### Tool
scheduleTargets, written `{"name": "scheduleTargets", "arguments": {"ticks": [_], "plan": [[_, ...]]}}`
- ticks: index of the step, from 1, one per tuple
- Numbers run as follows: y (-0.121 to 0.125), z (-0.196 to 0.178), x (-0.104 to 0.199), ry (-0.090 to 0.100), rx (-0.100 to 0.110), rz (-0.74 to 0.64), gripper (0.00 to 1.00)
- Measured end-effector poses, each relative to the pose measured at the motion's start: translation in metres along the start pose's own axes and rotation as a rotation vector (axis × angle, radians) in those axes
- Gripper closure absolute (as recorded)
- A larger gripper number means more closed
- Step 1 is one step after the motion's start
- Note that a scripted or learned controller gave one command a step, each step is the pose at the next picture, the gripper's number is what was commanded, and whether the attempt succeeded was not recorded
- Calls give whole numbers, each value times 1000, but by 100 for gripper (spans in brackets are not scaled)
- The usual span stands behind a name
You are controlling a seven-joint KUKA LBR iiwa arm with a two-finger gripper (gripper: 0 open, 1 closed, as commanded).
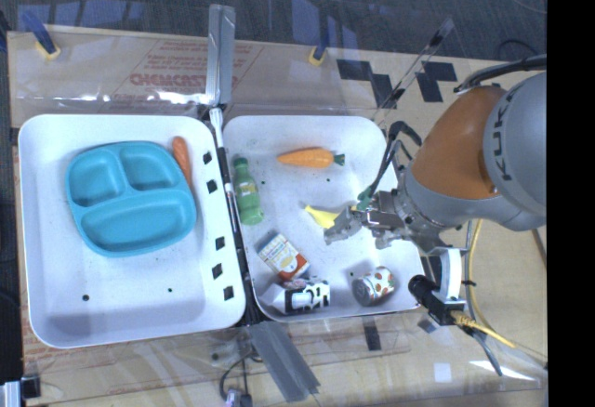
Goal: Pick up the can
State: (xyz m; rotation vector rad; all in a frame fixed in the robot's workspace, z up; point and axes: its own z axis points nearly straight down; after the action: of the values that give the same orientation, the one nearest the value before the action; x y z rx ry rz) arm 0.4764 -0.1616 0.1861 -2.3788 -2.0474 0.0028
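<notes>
The can (374, 285) lies on its side near the front right corner of the right bin (307, 128). It is silvery with a red and white label. My gripper (358, 221) hangs over the right-middle part of that bin, behind the can and apart from it. It sits just beside a yellow piece (321, 215). The grey arm with its orange band (456, 154) comes in from the right and hides the bin's right wall.
The right bin also holds a carrot (310, 157), a green bottle (246, 191), a small carton (282, 256) and a black-and-white toy (307, 295) left of the can. The left bin (56, 303) holds a blue divided plate (132, 194) and an orange stick (181, 160).
</notes>
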Motion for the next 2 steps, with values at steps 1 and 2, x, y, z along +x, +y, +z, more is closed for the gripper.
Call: {"name": "scheduleTargets", "arguments": {"ticks": [1,2], "plan": [[6,95,-40,0,-1,-15,0],[7,94,-46,-1,-4,18,0]]}}
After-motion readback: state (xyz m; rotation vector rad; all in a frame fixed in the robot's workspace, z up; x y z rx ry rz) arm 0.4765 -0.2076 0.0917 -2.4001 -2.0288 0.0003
